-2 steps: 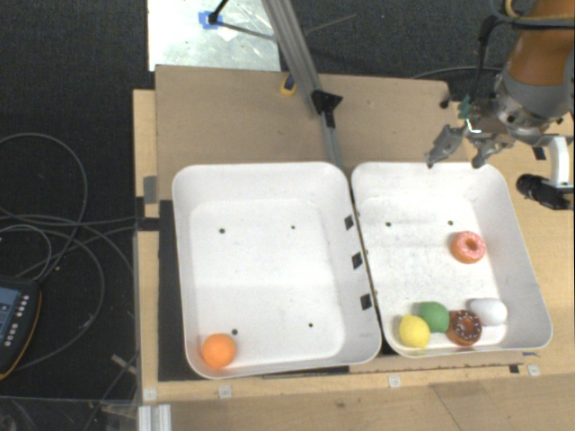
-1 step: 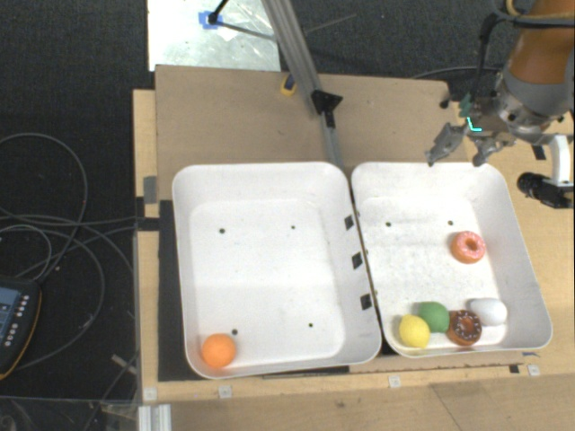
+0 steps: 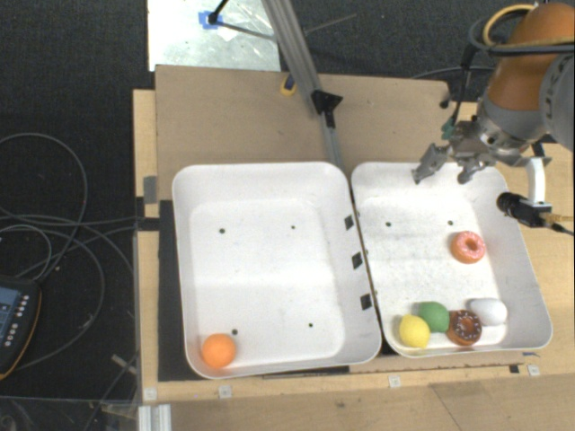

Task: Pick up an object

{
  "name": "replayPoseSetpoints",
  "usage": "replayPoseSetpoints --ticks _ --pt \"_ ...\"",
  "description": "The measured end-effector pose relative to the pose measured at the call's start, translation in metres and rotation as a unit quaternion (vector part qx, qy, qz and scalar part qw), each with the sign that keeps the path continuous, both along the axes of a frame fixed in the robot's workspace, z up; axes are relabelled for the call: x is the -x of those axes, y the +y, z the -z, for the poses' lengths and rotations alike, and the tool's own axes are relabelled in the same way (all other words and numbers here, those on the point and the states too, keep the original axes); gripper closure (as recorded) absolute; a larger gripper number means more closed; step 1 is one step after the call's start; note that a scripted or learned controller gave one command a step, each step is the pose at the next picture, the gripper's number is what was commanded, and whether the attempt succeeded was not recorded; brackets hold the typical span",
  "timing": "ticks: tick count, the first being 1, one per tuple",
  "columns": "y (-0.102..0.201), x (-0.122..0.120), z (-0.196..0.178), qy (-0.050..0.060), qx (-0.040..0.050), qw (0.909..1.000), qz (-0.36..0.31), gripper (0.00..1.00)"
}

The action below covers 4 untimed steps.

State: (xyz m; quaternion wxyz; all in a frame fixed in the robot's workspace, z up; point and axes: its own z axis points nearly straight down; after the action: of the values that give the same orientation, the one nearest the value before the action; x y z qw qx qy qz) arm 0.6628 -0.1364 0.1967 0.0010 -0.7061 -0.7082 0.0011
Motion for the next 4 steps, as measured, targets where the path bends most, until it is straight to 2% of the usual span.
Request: replayPoseSetpoints --ticks 2,3,4 --pt "0.009 0.000 0.108 -0.001 -0.0002 1.0000 -0.001 0.00" --pt "0.008 -0.002 0.094 -0.004 0.0003 1.0000 -0.003 1.00" --pt "-0.001 -0.007 0.036 -0.006 0.0009 1.0000 0.000 1.00"
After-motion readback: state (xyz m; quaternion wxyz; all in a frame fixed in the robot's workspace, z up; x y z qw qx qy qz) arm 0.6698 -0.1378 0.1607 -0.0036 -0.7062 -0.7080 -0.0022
